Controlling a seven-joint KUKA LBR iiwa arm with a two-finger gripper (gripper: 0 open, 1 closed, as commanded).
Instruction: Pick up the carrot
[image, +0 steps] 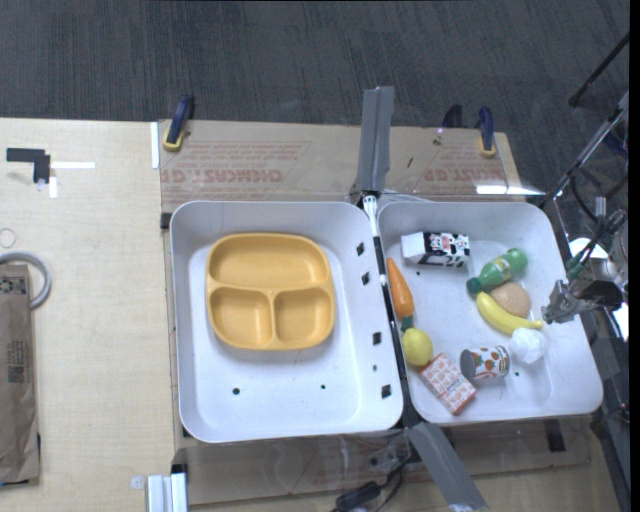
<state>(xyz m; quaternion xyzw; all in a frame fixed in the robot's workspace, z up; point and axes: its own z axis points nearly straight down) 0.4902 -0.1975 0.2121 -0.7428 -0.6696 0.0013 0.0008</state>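
Bench first: pale wood, w/ two shallow white bins side by side. Left bin holds a yellow divided plate, three compartments, nothing in them. Right bin is the crowded one.

In it, biggest down: small milk carton w/ cow print near the far wall; banana lying at a slant, touching a tan round thing, maybe a potato; green bottle just beyond those. Then the carrot, my target: orange, lying lengthwise along the bin's left wall, tight against the divider, green top end toward the lemon just beside it. Red snack box and a small can near the front; white crumpled bit by the banana's tip.

My gripper sits at the right bin's right side, by the rim, well apart from the carrot. Too small & dark to read how far it's open; can't tell. Nothing visibly held.

Risks, as I judge it: carrot hugs the wall, so one finger may hit the rim or divider on descent. Lemon so close could get nudged or pinched instead. Crossing the bin, I could clip the banana or can. Carrot's tapered & smooth; off-centre pinch prob slips.
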